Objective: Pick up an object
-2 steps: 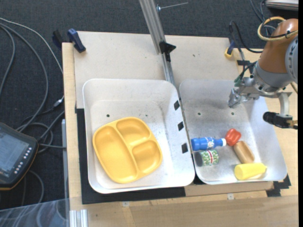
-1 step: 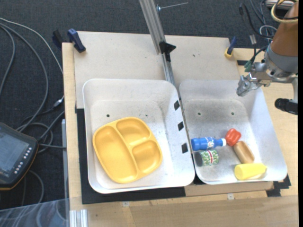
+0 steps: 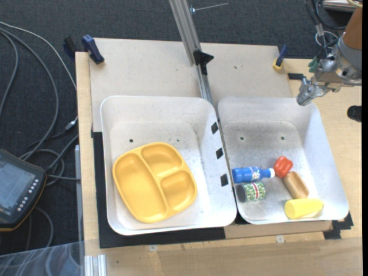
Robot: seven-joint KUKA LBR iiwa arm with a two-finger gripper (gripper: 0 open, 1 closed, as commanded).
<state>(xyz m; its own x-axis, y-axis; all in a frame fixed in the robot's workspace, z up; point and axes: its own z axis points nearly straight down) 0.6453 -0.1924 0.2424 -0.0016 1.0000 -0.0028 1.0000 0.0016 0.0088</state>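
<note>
Nearest, a yellow block in the right bin looks light, rigid, graspable across its short sides; gripper state unclear.

view: one fixed camera above bench | angle: downward slant | range: far, both bins in frame, left bin, right bin | arm enters right

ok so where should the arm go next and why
Probably down and toward the near end of the right bin. The gripper hangs above that bin's far right corner with nothing in it, while the blue bottle, red piece and yellow block lie clustered at the near end.
</note>
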